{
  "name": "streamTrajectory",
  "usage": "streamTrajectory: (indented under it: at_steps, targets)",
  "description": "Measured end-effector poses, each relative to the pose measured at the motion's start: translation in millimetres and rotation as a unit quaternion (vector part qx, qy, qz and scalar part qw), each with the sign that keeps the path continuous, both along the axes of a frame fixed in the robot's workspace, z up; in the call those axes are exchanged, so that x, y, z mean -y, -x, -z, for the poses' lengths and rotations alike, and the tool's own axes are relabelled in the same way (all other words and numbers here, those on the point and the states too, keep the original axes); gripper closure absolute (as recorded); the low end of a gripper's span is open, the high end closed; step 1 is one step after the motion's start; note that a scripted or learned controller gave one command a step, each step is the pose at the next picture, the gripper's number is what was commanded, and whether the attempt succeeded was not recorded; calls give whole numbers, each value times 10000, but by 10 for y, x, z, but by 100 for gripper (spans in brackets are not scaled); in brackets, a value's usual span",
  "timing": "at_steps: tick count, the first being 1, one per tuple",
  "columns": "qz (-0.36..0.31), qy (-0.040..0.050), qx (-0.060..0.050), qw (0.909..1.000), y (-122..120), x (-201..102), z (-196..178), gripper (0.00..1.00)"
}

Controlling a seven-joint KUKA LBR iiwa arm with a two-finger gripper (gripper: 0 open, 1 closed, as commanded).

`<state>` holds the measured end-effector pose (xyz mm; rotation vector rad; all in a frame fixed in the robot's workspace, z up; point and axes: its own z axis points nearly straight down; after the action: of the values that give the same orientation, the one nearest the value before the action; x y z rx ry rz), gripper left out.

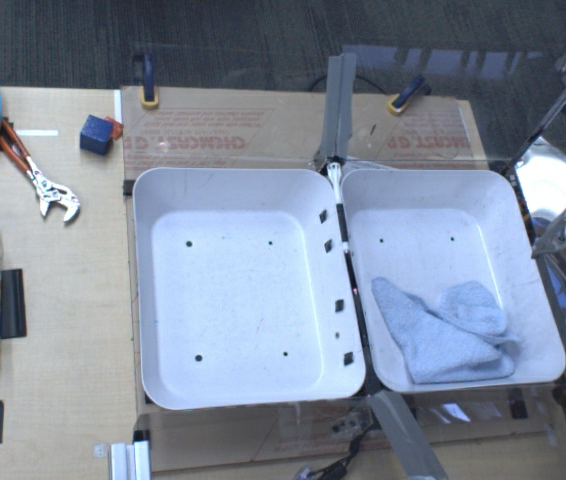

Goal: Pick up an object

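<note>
A crumpled grey cloth point(443, 333) lay in the near part of the right bin point(523, 218), bunched toward the front wall — the only thing there to pick. The surest grasp, by my judgement, was a straight descent onto its highest fold, pinching a ridge, not the flat edge. The left bin point(153, 268) sat just beside. Farther off, the gripper point(561, 230) hung at the right rim — whether spread or pressed together, I could not tell.
</note>
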<state>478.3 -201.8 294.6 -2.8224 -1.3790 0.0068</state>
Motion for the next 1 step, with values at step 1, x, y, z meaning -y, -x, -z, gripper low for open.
streamTrajectory:
  at_steps: [1]
  targets:
    - [-363, -13, 12, 9993, 9, -130, 2031, 0]
